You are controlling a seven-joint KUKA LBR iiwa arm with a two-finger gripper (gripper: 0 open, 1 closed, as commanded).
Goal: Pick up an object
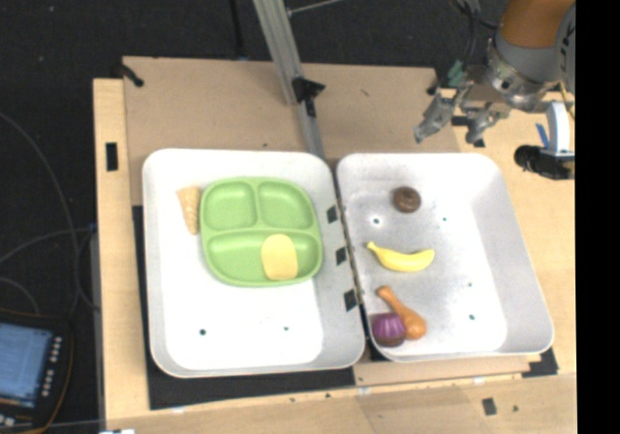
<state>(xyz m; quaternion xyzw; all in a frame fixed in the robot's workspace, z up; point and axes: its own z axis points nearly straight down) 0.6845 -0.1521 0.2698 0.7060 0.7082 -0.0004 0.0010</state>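
The right bin (pixel 484 229) holds a yellow banana (pixel 400 258) in its middle, a brown round piece (pixel 406 199) toward the back, and a purple and orange vegetable (pixel 395 320) at the front left corner. My gripper (pixel 453 123) hangs above the bench just behind the right bin's back edge, apart from every object. Its two fingers are spread with nothing between them. In the left bin (pixel 174 325) a green divided tray (pixel 260 229) carries a yellow piece (pixel 280 257) in its front compartment, and a tan cone-like piece (pixel 188 208) lies beside the tray's left edge.
A slanted metal pole (pixel 281 45) rises from behind the seam between the two bins. A tablet-like screen (pixel 29 364) sits off the bench at the lower left. Black clips (pixel 341 253) line the seam between the bins.
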